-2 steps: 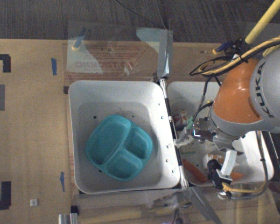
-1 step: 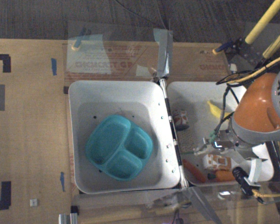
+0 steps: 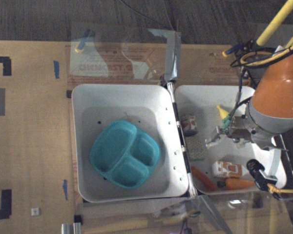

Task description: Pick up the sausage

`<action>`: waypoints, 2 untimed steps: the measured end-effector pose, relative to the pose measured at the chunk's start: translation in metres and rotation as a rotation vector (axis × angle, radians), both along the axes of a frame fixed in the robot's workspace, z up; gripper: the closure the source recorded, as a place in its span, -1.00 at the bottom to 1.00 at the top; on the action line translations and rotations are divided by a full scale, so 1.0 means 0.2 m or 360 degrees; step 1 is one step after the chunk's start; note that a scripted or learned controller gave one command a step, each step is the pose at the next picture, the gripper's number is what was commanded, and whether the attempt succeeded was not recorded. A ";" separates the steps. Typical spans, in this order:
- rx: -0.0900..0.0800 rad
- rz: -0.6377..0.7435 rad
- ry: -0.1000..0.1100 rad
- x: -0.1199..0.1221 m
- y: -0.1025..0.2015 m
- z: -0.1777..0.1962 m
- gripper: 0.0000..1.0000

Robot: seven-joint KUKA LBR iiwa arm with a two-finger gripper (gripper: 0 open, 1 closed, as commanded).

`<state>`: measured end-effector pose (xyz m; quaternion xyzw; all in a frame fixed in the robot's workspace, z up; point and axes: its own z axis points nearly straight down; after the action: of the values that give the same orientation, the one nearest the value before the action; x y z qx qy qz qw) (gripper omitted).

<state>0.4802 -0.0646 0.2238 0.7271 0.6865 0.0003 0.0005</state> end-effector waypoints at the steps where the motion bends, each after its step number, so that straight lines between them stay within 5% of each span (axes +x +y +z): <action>1: 0.0002 0.0437 0.0006 -0.01 0.23 -0.20 -1.00; 2: 0.0000 0.0242 0.0001 0.01 0.53 0.02 -1.00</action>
<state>0.4817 0.0422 0.2280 0.6730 0.7397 0.0002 0.0005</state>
